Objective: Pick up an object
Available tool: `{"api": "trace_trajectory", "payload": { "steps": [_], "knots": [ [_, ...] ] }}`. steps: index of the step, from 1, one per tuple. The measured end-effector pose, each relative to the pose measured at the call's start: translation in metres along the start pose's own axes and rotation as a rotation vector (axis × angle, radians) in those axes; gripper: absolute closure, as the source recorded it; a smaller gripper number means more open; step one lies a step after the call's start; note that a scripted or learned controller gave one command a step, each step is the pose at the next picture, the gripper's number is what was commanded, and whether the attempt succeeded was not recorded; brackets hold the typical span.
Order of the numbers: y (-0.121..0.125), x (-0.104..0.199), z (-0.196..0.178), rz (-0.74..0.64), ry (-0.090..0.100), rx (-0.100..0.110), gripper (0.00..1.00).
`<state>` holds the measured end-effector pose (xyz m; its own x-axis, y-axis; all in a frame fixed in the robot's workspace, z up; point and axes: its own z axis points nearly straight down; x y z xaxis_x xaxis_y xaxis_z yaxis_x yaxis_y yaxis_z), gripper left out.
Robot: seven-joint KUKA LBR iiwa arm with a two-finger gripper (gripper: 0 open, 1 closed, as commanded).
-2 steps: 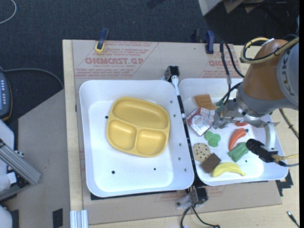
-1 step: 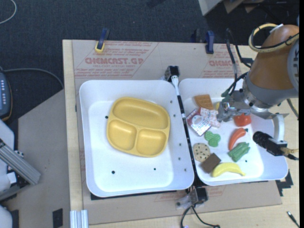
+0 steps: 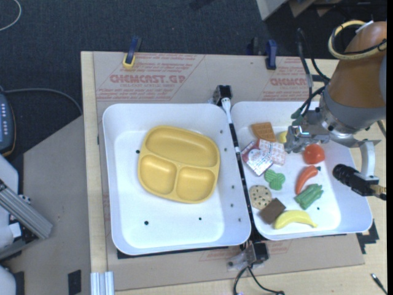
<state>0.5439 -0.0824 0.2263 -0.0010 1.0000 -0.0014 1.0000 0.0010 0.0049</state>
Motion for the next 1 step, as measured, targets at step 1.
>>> {"api": "trace_trajectory", "payload": {
  "steps": [1],
  "knots": [
    [0.0130, 0.0519, 0.0114, -0.004, 0.002, 0.003, 1.00]
  ]
}}
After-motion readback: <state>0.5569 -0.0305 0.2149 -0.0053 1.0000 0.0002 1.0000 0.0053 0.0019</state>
